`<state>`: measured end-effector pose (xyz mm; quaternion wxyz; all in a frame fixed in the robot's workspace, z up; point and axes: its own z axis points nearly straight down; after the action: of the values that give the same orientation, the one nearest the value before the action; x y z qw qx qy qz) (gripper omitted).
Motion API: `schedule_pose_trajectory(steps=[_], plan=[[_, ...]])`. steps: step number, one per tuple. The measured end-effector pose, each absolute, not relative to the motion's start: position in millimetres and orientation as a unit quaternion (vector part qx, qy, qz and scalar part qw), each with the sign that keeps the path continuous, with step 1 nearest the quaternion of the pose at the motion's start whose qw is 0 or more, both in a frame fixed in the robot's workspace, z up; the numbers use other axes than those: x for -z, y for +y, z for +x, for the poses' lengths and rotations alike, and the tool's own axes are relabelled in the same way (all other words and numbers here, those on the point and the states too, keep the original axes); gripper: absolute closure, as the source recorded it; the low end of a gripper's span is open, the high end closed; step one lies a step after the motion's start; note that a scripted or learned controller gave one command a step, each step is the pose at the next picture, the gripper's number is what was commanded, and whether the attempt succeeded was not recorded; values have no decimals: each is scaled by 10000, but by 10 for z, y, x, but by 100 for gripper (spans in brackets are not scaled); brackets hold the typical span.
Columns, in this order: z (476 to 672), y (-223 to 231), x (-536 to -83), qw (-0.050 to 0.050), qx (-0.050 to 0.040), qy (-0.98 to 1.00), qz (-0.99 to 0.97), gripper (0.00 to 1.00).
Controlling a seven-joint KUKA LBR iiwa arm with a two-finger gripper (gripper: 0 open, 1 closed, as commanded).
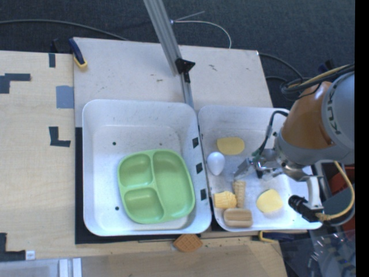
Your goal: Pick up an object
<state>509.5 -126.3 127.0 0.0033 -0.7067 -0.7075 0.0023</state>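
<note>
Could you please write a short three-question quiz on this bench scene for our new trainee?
1. True or false: the green divided plate lies in the same bin as the white egg-shaped object.
2. Which bin does the gripper hover over: A) left bin, B) right bin?
3. Name the item lying outside both bins, at their front edge.

Key:
1. False; the plate is in the left bin, the egg-shaped object in the right.
2. B.
3. A small waffle-patterned piece.

The bench point(144, 77) bears two white bins point(98, 154) point(262, 117) side by side, a waffle-like piece point(187, 243) beside them.
</note>
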Motion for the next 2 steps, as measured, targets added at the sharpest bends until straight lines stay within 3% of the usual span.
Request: schedule_pose_trajectory(steps=[1,2], plan=[[5104,-1261,-1392,23,-14,-7078,-7064,100],[5126,-1297,-2015,-19,10,-7076,-7066,100]])
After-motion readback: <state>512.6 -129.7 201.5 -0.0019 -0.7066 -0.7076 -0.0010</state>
